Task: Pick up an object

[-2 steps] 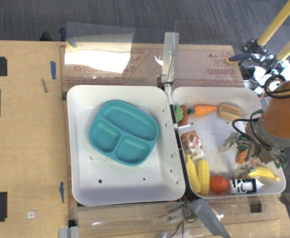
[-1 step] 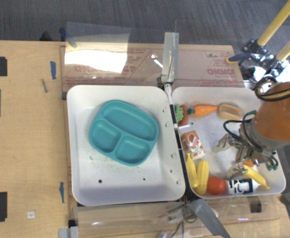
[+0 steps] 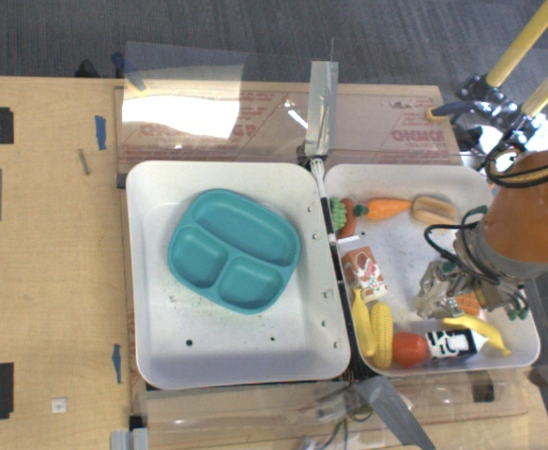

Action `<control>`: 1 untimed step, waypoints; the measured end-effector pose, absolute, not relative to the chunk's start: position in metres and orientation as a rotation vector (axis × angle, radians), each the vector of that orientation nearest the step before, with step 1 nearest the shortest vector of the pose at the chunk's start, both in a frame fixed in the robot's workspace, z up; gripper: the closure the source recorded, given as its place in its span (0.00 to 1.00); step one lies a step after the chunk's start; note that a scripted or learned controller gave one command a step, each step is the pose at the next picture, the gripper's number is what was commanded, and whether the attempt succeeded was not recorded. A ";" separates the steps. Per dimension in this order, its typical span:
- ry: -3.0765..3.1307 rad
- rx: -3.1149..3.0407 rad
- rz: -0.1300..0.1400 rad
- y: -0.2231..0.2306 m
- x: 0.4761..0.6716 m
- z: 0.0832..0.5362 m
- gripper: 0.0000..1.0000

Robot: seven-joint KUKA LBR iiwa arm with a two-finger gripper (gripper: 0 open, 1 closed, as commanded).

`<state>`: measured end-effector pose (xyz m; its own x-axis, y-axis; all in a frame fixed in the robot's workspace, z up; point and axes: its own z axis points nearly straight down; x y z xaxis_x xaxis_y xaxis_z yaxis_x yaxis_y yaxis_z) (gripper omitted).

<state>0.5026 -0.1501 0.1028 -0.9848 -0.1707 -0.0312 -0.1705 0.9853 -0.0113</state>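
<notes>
**A:** Where is the arm (image 3: 527, 218) right now?

**B:** It reaches in from the right, over the right bin (image 3: 401, 181). The orange band sits above the wrist, and the gripper (image 3: 443, 293) hangs low over the lower right part of that bin, among the toys.

**A:** Is the claw holding anything?

**B:** I cannot tell. The wrist and cables cover most of it from above, so neither how wide it stands nor whether it grips something is visible.

**A:** What lies in that bin?

**B:** Toy food, mostly. A carrot (image 3: 387, 208) lies along the top edge, with a bread roll (image 3: 433, 208) just to its right. A small green and dark piece (image 3: 338, 216) sits at the carrot's left, against the bin wall. Below that is a small printed carton (image 3: 365, 272). Near the bottom left lies a yellow corn cob (image 3: 381, 328) with another yellow piece (image 3: 361, 322) beside it, and a red tomato (image 3: 408, 349) touching the cob's lower end. Right of the tomato is a black and white piece (image 3: 450, 343), and a banana (image 3: 480, 331) lies just beside it, below the gripper.

**A:** And the left bin (image 3: 152, 251)?

**B:** It holds a teal divided plate (image 3: 234, 249) with three compartments, lying flat near the middle, well apart from the arm.
</notes>
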 end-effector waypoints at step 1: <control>3.097 -0.266 -0.013 -0.150 0.503 0.103 0.00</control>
<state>0.5029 -0.1500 0.1027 -0.9848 -0.1707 -0.0319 -0.1705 0.9853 -0.0113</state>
